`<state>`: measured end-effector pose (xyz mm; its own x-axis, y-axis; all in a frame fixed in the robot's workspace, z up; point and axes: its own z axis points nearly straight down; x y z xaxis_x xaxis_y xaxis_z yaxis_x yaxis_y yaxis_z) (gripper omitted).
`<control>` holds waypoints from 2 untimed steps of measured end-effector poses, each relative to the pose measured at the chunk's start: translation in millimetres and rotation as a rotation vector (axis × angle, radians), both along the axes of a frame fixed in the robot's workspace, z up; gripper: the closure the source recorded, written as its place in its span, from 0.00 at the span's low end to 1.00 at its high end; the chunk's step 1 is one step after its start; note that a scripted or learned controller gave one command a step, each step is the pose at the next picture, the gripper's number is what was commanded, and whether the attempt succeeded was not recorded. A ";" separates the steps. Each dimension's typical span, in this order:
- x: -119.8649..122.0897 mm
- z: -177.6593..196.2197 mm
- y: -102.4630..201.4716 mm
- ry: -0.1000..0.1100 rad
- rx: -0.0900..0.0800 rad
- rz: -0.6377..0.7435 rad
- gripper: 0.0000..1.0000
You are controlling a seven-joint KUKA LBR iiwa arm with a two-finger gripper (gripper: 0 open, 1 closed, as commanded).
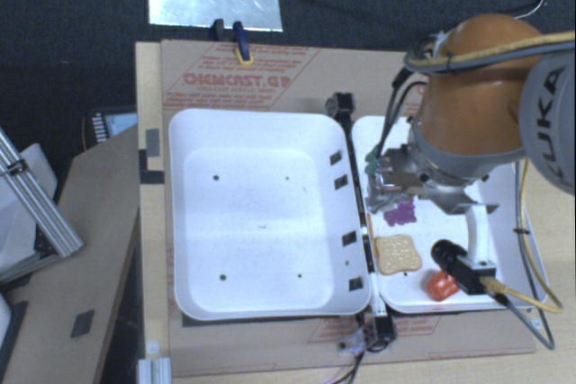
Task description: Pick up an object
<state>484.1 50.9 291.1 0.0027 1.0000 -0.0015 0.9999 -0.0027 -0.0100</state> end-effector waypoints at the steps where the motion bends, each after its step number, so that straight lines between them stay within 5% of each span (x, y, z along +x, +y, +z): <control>1: 22.1 125.5 30.7 -0.026 0.005 0.010 1.00; 2: 1.7 63.6 13.7 -0.007 0.001 0.003 1.00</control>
